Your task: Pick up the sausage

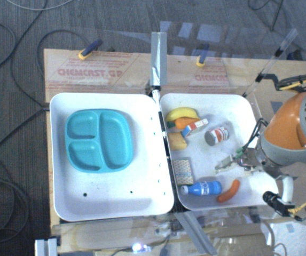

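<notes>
Sausage point(228, 191) looks reddish-orange, short, curved, lying beside blue bottle point(202, 188).

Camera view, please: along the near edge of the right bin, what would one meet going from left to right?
Blue bottle → sausage → gripper, set a little farther back above the bin floor and not touching the sausage.

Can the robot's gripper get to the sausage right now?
Probably yes. The sausage lies in the open near the bin's front edge, with only the blue bottle beside it. The gripper hovers just above, nothing in between.
</notes>
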### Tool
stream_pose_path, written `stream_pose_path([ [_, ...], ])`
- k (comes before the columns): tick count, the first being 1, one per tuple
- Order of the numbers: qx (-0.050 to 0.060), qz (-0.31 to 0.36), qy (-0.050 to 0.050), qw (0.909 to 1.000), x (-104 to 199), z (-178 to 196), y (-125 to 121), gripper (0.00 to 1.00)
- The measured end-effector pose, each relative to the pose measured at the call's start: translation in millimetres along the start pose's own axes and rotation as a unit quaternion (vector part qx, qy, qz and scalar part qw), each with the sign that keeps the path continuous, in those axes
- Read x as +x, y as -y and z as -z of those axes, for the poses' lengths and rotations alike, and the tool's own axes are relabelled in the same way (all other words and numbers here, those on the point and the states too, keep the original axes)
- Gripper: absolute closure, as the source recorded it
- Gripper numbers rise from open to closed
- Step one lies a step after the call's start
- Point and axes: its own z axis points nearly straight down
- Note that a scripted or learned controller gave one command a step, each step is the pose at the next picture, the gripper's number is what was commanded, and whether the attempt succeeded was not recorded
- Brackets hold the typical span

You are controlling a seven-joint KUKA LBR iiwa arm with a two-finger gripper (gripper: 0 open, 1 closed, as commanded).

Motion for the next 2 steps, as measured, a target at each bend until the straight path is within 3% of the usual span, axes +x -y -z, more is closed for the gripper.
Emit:
stream_pose_path([
  [2, -0.001, 0.021, 0.003, 0.9998, 0.3, 0.1, 0.2, 0.00],
])
